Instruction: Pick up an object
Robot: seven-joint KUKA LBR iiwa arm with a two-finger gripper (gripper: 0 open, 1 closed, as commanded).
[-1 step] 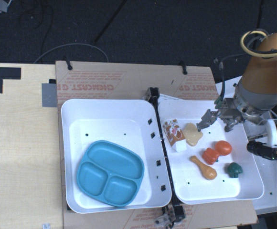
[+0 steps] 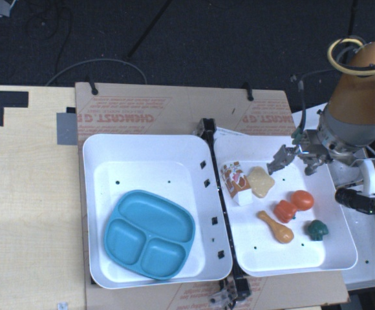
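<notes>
Five small objects in the right bin [image 2: 342, 254]: one red-and-white carton [image 2: 235, 180], one beige slice-shaped piece [image 2: 262, 181] touching it, one tomato-red round piece [image 2: 302, 200] beside one orange-red piece [image 2: 284, 210], one tan drumstick shape [image 2: 277, 227], plus one dark green lump [image 2: 316, 229], so six in all. One blue divided plate [image 2: 150, 234] alone in the left bin [image 2: 94, 173]. Two white bins side by side on brown printed cardboard [image 2: 174, 112], set on a pale wooden counter [image 2: 26, 199]; dark floor with cables behind. Claw [image 2: 299, 159] up at the right bin's far right part, fingers spread wide and holding nothing; beige piece nearest, just down-left of it, red pieces below it, carton further left, green lump well apart toward the near right corner.
</notes>
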